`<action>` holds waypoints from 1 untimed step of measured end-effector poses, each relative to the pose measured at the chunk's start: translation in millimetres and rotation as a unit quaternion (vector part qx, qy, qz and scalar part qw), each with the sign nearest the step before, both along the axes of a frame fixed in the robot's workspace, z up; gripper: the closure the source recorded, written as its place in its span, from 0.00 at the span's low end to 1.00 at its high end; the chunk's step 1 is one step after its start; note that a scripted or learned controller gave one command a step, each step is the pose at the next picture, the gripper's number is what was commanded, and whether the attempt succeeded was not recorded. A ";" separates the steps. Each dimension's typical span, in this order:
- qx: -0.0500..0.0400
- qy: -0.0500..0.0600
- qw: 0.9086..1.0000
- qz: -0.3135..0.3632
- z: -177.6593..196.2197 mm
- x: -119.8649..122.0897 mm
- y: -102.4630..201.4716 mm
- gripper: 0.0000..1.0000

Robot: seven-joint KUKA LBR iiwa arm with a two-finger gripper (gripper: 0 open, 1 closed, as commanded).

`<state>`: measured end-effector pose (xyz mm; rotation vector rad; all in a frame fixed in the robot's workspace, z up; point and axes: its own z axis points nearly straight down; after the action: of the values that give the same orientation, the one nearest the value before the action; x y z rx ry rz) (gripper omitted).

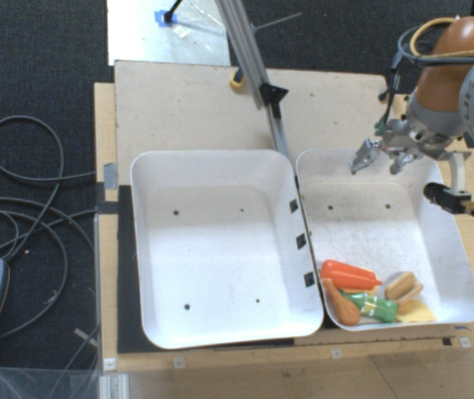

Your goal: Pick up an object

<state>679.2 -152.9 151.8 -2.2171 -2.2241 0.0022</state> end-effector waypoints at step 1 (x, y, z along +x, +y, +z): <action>-0.001 -0.004 1.000 0.001 14.5 2.2 -0.2 1.00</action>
<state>681.4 -153.0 166.3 -2.2195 -2.2319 -0.0058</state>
